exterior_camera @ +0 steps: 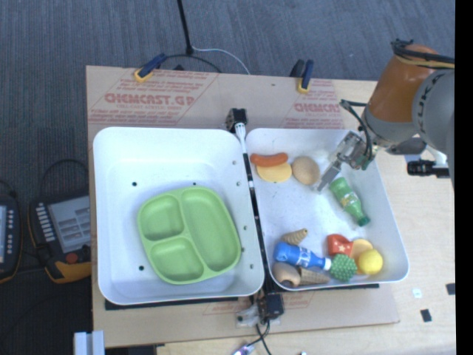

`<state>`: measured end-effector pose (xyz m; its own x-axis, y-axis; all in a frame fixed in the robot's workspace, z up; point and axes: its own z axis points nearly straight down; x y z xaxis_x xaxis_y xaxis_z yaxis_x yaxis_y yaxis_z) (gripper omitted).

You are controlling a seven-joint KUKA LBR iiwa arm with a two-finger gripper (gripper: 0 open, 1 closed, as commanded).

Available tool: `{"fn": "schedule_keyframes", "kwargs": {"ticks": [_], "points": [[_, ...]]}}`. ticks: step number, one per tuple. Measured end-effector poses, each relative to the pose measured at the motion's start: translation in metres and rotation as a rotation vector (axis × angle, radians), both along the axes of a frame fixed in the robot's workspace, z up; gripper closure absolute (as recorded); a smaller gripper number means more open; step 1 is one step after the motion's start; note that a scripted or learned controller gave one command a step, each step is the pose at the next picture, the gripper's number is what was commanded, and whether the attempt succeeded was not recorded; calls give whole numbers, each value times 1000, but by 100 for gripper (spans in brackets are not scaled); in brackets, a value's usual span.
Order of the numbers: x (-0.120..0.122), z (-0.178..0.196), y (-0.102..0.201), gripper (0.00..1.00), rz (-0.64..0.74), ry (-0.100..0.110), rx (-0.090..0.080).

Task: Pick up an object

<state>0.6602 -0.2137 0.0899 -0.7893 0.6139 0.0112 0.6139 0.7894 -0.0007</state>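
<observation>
In the right bin, with the gripper slightly parted, holding nothing, poised between the tan ball and the green bottle: lower squarely over the bottle, straddle its body, close firmly, lift straight up.

The gripper hung over the right bin near its far edge, between a tan egg-shaped toy and a green bottle. A sausage lay over a yellow slice by the inner wall. The left bin held a green divided plate.
</observation>
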Motion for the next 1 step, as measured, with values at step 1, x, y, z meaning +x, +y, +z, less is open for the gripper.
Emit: {"fn": "schedule_keyframes", "kwargs": {"ticks": [1], "points": [[4, 12, -2, 100, -1, -26, -11]]}}
